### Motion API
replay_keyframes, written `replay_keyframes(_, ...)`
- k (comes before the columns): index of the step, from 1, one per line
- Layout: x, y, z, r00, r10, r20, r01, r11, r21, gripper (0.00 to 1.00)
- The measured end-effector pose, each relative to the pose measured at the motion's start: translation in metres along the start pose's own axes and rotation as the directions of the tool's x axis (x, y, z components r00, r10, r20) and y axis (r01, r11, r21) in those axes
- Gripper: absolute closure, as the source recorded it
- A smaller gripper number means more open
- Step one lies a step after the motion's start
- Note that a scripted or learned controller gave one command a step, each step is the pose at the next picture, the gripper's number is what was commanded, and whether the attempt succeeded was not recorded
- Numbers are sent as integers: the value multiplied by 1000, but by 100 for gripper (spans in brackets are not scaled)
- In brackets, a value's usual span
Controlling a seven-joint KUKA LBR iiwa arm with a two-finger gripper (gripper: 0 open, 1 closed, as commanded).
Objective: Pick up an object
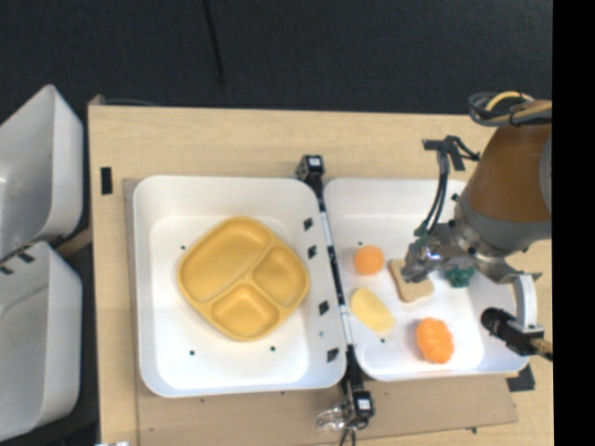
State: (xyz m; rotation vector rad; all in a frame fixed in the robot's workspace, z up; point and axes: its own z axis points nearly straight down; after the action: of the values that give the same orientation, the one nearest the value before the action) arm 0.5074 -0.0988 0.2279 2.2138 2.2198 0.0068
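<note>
The right bin [390,198] holds several small things. A small orange ball [369,260] lies near its left side, with a pale yellow lump [372,310] just in front of it. Near the front sits a larger orange piece [434,339]. A tan, toast-like slab [412,284] lies in the middle. My gripper [423,258] hangs directly over the slab's far edge, very close to it or touching it. A teal thing [458,273] peeks out from under the wrist, mostly hidden.
The left bin [158,360] holds a yellow divided plate [244,277] at its middle. A ridge with black clips [327,268] separates the two bins. The grey and orange arm [509,184] covers the right bin's far right part.
</note>
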Motion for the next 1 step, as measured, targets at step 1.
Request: replay_keyframes(1, 55, 8, -12, 1000, -5, -3, 5, 1000, 6, 100)
